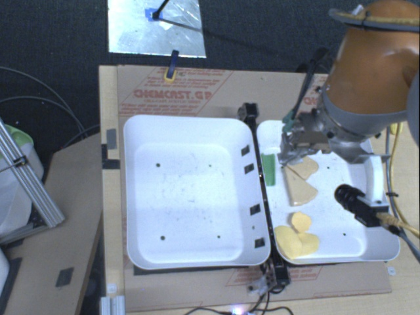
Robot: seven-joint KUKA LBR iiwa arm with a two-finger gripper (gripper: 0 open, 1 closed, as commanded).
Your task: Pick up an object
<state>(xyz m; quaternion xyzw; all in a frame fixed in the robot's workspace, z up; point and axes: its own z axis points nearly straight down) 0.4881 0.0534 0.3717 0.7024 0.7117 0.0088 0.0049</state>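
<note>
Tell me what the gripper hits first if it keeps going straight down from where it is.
Probably the beige flat piece lying just under the gripper in the right bin; depth is unclear, so it might land on the bin floor beside it.

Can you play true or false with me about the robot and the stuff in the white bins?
1. The yellow pieces lie in the right bin. True.
2. The green stick is in the left bin. False: it lies in the right bin, along its left wall.
3. The pincer is over the right bin, close to the tan pieces. True.
4. The arm is blue. False: it looks orange and grey.
</note>
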